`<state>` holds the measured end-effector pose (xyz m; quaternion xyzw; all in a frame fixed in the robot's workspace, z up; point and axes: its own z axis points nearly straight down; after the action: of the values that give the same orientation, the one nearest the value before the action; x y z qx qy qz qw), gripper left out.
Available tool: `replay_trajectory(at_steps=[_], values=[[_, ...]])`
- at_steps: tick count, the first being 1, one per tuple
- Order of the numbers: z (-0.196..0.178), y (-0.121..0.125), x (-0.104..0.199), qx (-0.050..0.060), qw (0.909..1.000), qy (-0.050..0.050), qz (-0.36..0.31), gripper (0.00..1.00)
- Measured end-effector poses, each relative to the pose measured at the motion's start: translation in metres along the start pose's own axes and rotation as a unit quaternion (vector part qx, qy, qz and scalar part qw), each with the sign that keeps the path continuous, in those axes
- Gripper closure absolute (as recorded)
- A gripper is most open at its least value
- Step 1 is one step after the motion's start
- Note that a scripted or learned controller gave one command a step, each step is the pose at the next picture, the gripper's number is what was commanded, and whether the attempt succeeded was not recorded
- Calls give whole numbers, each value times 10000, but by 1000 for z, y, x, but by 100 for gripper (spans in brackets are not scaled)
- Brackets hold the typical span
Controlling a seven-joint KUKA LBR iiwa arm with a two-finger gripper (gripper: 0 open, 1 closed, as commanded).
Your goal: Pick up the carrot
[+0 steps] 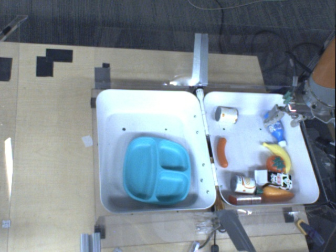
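The carrot [277, 193] is an orange tapered piece lying on its side near the front right corner of the right bin [247, 101], just in front of a black-and-white carton [281, 180]. My gripper [290, 111] hangs over the bin's far right rim, close to a blue tube [276, 130]. It is well behind the carrot and apart from it. Nothing shows in its grasp.
The right bin also holds a white cup [227, 114], a red sausage [222, 152], a banana [278, 153], a red fruit [274, 164], a small can [244, 184] and a dark red stick [244, 198]. The left bin [113, 109] holds a blue divided plate [156, 168].
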<state>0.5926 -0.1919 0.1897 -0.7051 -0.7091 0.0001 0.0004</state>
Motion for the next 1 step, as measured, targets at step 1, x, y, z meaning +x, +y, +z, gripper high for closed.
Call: replay_trajectory(at_steps=[1], values=[[-10, 1, 1, -9, 10000, -1, -30, 100]])
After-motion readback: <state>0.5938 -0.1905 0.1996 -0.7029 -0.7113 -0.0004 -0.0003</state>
